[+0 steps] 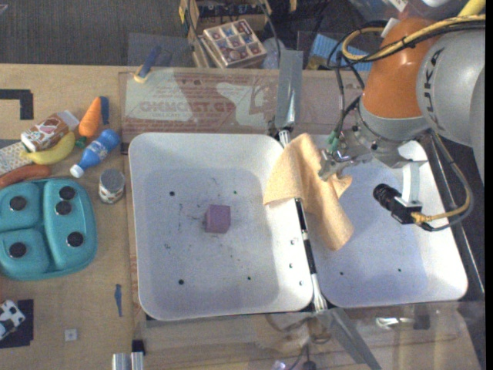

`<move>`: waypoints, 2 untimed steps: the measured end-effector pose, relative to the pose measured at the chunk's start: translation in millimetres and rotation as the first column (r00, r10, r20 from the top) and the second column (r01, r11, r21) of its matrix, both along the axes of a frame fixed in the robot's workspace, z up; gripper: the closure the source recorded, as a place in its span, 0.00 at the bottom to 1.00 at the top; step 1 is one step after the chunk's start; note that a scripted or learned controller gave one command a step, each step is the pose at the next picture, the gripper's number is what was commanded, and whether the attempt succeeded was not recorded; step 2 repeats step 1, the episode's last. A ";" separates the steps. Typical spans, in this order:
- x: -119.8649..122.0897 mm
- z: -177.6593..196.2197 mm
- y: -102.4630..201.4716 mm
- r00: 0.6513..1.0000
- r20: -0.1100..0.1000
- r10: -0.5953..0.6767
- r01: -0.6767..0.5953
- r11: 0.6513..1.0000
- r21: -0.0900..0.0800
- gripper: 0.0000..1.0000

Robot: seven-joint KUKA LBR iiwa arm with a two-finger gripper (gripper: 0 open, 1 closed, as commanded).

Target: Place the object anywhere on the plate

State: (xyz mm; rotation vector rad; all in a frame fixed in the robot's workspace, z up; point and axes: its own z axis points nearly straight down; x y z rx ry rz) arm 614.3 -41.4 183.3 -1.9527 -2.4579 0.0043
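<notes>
A tan cloth (312,191) hangs over the divider between the two white bins, with its upper corner raised and its lower end trailing into the right bin (400,276). My gripper (333,165) sits at the cloth's right edge, over the right bin's upper left part, with its fingers shut on the fabric. A small purple cube (217,219) lies near the middle of the left bin (162,284), well apart from the gripper. I cannot pick out a plate inside either bin.
A teal compartment tray (42,226) lies on the bench left of the bins, with a small can (112,185), a toy bottle (96,151), a banana (48,151) and a carrot (92,116) nearby. A black cable plug (391,200) hangs over the right bin.
</notes>
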 end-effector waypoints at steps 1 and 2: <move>-10.1 0.2 26.0 1.000 0.000 0.006 -0.006 1.000 0.000 1.00; -10.1 0.2 26.0 1.000 0.000 0.006 -0.006 1.000 0.000 1.00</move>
